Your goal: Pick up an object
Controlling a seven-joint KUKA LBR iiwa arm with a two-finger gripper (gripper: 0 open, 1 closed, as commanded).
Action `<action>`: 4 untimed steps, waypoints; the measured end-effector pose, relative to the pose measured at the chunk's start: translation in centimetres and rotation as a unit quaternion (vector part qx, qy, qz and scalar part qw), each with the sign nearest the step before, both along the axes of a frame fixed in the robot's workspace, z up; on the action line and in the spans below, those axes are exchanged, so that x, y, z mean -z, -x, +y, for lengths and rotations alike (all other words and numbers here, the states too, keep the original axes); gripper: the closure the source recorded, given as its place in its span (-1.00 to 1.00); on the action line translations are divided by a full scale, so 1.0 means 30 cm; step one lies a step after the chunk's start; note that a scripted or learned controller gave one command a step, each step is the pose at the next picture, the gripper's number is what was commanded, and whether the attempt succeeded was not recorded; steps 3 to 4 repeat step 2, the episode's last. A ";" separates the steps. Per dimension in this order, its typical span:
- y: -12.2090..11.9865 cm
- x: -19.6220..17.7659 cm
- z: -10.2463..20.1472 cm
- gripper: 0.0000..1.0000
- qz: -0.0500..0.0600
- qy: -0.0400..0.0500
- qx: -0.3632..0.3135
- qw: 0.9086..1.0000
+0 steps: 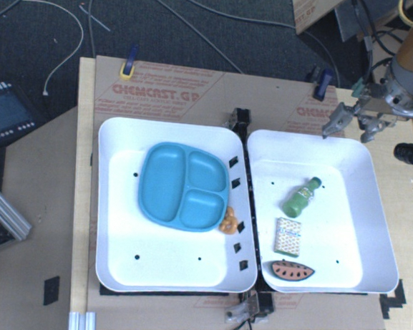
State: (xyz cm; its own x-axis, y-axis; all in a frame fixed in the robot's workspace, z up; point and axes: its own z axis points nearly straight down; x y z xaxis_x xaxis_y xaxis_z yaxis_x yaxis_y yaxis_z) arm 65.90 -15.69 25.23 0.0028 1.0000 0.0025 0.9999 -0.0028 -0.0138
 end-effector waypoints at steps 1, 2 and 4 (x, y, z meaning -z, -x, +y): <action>-0.008 -0.028 0.001 -1.00 -0.007 0.001 -0.001 1.000; -0.016 0.114 0.007 -1.00 -0.004 0.001 -0.002 1.000; -0.016 0.114 0.007 -1.00 -0.004 0.001 -0.002 1.000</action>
